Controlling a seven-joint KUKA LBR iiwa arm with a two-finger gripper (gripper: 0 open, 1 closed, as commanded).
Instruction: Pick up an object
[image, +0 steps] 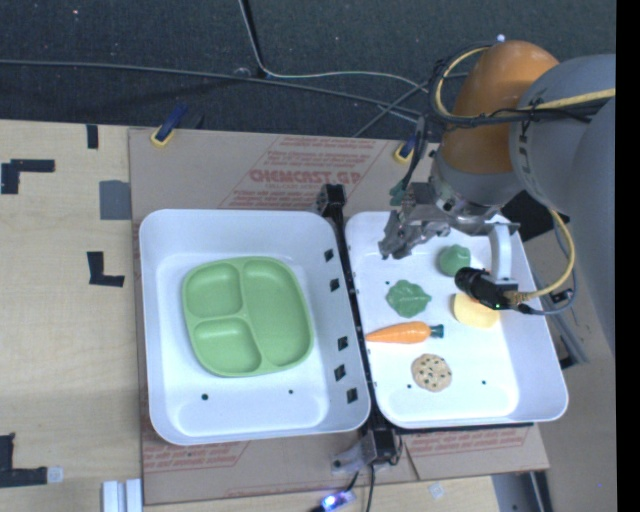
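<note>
I see the gripper (400, 240) hanging over the far left part of the right bin (530, 400), its dark fingers close together with nothing between them. Just nearer than it lies a crinkled green leafy piece (408, 297), then a smooth orange carrot (400, 335) lying crosswise and a flat speckled cookie (431, 372); a rounded green lump (452, 259) and a pale yellow piece (476, 312) sit to the gripper's right. Bare white floor lies around the cookie, and the left bin (160, 250) holds a glossy green divided plate (245, 315).
</note>
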